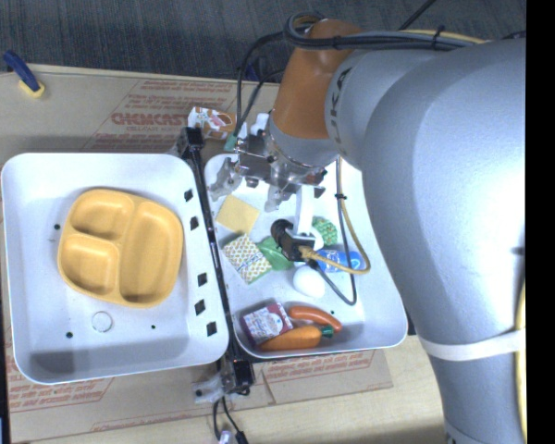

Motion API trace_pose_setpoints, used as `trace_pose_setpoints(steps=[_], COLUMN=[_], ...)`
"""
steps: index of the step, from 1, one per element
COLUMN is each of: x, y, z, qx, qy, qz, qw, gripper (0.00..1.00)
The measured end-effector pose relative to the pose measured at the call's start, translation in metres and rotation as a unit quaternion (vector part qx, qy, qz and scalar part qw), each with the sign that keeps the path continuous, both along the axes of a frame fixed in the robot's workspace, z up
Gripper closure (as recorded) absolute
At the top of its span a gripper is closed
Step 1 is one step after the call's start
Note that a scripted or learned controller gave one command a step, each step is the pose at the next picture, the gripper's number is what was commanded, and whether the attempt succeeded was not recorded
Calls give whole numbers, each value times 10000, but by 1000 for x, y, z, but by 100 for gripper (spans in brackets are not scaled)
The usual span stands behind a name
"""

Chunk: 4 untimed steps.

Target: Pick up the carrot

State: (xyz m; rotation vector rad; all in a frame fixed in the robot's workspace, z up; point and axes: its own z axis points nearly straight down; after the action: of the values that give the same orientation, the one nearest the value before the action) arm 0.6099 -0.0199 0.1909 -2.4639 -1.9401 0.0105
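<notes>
Start at the near wall of the right bin (379, 336): the carrot (291, 340) lies there lengthwise along the wall, with a red-orange sausage-like piece (316, 317) just beyond it, apparently touching, and a red packet (265, 322) at its left end. That crowding is what you need to plan for, so bring the gripper (256, 188) down across the carrot's narrow width, over its middle, and judge the drop so that one side slips between carrot and sausage and the other between carrot and wall; too far left and you will likely catch the packet. A white egg (307, 282) sits farther in and could roll if brushed on the way. Farther still, past a checked yellow-green piece (247, 258) and a pale yellow block (238, 215), the gripper hangs over the far part of the bin, well apart from the carrot, looking spread with bare bin floor between its sides and holding nothing
</notes>
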Motion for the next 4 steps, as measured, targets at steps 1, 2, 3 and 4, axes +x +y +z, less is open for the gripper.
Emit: trace_pose_setpoints(steps=[1, 2, 3, 4], x=[5, -2, -17, 13], y=[2, 5, -20, -9], z=[0, 0, 0, 0], qx=[-8, -7, -10, -4], qy=[-25, -4, 2, -18], qz=[-272, -917, -1913, -1805], qw=[9996, 9958, 9815, 9836], gripper=[0, 0, 0, 0])
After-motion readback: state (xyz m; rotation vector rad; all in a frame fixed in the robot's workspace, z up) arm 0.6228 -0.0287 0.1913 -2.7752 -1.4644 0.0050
